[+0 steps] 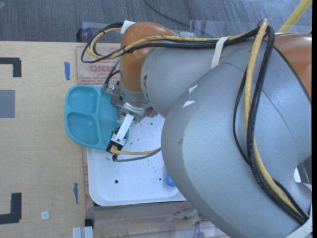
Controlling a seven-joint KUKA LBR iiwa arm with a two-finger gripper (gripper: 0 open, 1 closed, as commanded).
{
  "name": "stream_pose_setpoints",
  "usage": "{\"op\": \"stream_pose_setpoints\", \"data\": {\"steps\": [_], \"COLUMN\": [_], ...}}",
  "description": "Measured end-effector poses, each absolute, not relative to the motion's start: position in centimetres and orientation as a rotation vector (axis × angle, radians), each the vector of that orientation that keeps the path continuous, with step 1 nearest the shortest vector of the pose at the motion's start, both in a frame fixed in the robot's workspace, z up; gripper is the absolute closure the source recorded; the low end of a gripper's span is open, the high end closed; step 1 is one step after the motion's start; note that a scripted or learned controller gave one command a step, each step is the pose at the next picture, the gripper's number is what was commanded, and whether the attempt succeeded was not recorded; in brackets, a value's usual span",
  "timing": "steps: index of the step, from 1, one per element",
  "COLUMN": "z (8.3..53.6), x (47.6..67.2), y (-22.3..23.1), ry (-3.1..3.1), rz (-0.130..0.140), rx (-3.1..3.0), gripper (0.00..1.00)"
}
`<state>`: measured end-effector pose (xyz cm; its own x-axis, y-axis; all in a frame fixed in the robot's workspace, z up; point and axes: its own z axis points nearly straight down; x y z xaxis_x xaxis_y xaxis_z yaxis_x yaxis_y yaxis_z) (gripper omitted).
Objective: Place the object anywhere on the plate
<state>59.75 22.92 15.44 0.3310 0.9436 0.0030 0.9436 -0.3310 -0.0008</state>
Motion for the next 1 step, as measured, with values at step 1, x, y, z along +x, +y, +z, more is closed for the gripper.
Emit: {"op": "stream_pose_setpoints", "data": {"steps": [1], "z": [11.81], "x": [49.51], "y": [23.44], "ry": [-1.618], "rz": [-0.014], "rx": [-2.684], "gripper": [1.00]}}
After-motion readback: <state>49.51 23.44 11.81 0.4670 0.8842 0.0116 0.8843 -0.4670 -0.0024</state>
